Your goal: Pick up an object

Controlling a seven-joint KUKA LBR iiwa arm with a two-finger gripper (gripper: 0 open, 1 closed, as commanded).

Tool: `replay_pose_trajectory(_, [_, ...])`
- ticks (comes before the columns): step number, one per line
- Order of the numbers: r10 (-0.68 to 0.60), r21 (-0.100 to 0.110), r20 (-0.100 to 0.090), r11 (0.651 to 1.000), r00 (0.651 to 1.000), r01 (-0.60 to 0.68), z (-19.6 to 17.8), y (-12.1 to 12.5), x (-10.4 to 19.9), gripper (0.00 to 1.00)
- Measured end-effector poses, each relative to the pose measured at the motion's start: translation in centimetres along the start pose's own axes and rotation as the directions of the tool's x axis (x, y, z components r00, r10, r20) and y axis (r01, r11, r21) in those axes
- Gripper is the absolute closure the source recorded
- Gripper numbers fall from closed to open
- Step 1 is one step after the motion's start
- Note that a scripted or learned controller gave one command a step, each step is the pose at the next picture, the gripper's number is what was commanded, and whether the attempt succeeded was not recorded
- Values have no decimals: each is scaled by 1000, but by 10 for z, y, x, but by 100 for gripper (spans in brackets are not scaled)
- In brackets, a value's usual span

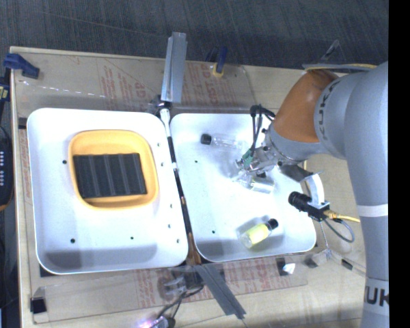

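From the overhead camera you see two shallow white bins side by side on the wooden table [273,80]. The left white bin [48,238] holds a yellow-rimmed tray with a dark ribbed insert [111,168], lying flat near the middle. The right white bin [212,210] carries the loose pieces: a small yellow bottle with a black cap [257,232] on its side near the front wall, a clear tube with a black cap [219,141] toward the back, and a clear, glassy item [255,180] that you can barely make out against the white floor.

The grey arm with the orange band [328,115] leans in from the right, and its gripper [253,161] is down low over that clear item, probably because the program has chosen it as the target. How far the jaws stand apart, and whether anything sits between them, you cannot tell; the tips blur into the transparent plastic. Judge the pick as unconfirmed. The yellow bottle lies well apart, untouched.
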State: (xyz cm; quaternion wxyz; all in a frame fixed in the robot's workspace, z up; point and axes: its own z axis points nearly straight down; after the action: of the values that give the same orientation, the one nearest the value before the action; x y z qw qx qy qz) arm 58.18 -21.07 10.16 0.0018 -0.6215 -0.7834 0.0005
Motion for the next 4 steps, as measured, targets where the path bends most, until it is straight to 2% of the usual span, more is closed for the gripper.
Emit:
replay_pose_trajectory(1, [-156, -3, 4, 988, 988, 156, -16, 62, -14, 100])
replay_pose_trajectory(2, [-154, 0, 1, 988, 988, 154, 9, 88, 45, 100])
replay_pose_trajectory(3, [-151, 0, 1, 989, 989, 151, 3, 58, -6, 100])
replay_pose_trajectory(4, [-150, -3, 3, 989, 989, 150, -47, 76, -5, 100])
